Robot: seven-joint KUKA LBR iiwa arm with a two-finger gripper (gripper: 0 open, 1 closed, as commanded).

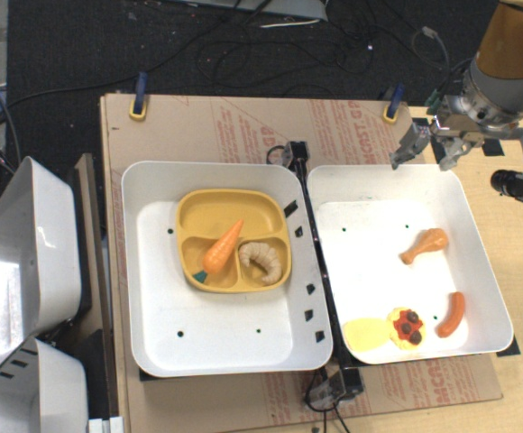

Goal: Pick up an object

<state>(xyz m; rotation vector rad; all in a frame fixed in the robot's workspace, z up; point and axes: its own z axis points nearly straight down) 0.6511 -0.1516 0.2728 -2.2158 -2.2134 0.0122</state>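
Note:
In the right bin [370, 188] lie a toy drumstick [423, 245], a red sausage [451, 314] and a yellow flat piece with red berries on it [389, 330]. The left bin [153, 242] holds a yellow divided plate [198, 216] with a carrot [223, 246] and a pale shrimp [261, 262] in it. My gripper [433, 147] hangs over the far right corner of the right bin, open, with nothing between its fingers. It is well above and behind the drumstick.
The bins rest on a cardboard sheet [216, 124] held by two yellow clamps [138, 106] at the back. Cables lie on the dark floor behind. White containers [27, 260] stand at the left edge.

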